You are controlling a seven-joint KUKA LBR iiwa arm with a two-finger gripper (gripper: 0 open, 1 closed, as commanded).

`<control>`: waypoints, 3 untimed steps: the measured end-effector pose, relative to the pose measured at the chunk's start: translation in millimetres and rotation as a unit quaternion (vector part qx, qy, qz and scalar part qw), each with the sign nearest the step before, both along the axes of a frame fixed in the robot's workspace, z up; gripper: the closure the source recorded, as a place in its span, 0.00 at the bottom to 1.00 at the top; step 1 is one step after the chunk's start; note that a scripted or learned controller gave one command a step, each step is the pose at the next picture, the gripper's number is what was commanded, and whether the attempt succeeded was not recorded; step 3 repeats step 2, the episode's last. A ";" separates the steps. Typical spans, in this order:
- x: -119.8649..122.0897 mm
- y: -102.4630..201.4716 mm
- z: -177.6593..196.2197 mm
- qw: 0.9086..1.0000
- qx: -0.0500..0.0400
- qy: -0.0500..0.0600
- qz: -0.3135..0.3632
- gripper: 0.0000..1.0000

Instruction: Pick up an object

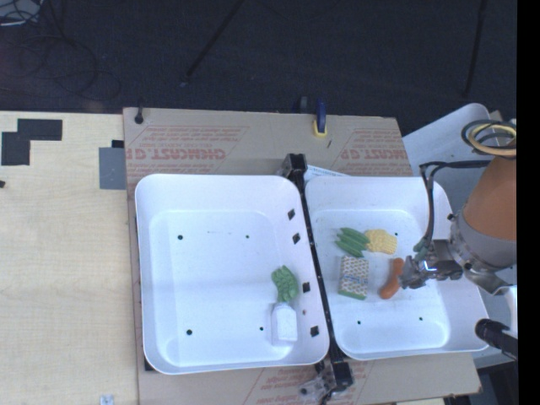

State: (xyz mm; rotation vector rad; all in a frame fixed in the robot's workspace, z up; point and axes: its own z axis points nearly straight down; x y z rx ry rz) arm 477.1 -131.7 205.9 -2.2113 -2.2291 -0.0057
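I saw the fingers [413,274] just right of the orange sausage [391,279] in the right bin [439,344], its long axis running roughly upright; whether they were open, I couldn't tell.

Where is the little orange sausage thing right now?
The orange sausage lies in the right bin, just right of the speckled block and below the yellow piece, beside the gripper.

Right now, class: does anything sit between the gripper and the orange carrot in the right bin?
Nothing visible does. The gripper sits just right of the carrot, with no item between them; whether they touch is unclear.
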 end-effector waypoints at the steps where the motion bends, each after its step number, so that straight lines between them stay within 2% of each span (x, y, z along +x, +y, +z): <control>1: -2.3 -74.4 8.5 1.000 -0.003 0.001 -0.007 1.00; 2: -3.6 -80.7 -68.2 1.000 0.000 0.005 -0.004 1.00; 3: -3.6 -80.7 -68.2 1.000 0.000 0.005 -0.004 1.00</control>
